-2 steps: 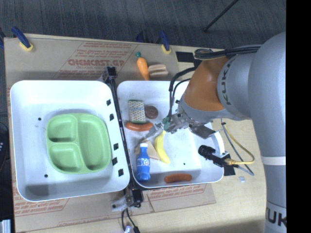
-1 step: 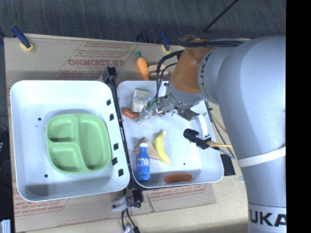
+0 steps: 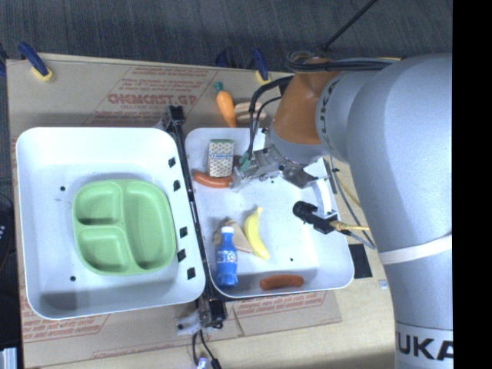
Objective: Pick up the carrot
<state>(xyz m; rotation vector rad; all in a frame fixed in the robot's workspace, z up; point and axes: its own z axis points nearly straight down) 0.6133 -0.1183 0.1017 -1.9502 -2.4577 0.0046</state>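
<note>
- Gripper (image 3: 247, 166): low in right bin (image 3: 330, 271), just beside hot dog (image 3: 211, 179); finger state cannot be told.
- Carrot (image 3: 225, 108): outside bin; risk of grasping wrong item.

bench (image 3: 115, 91) | two white bins (image 3: 38, 206) | carrot (image 3: 225, 108) beside right bin

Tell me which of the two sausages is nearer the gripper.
The sausage at the bin's left wall, below the small box, beside the gripper. The other sausage lies at the bin's near edge.
</note>
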